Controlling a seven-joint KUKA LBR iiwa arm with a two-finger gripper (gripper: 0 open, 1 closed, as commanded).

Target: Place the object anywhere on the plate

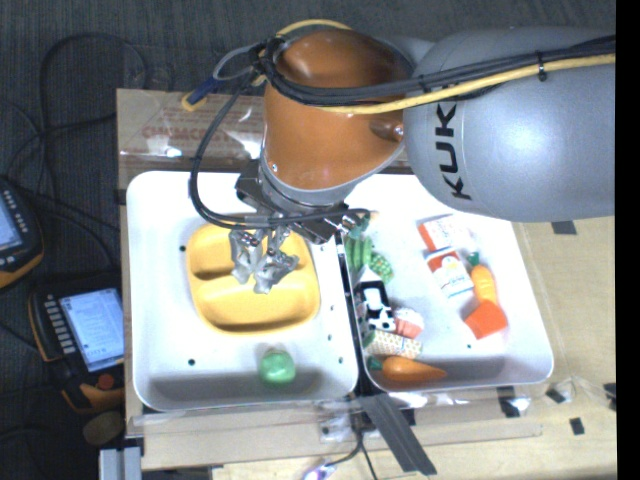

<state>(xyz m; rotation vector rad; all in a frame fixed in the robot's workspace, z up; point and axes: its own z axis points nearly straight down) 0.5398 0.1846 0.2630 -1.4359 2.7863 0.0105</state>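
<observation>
Looking down on the bench, the camera view shows the gripper (262, 265) hanging over the yellow plate (292, 309) in the left bin (150, 298). Its metal fingers (245, 258) appear close together, with nothing visible between them; how far they are parted cannot be told. The likely object, a small green ball (278, 367), lies in the left bin just near of the plate, off its rim. Judged by appearance, it is light and rounded, so it may roll; a grip across its middle seems best. The right bin (530, 358) holds several toys: two orange carrots (412, 370), an orange block (487, 320), a white and red carton (447, 258), a black and white figure (375, 308) and a green piece (380, 264) beside the divider.
</observation>
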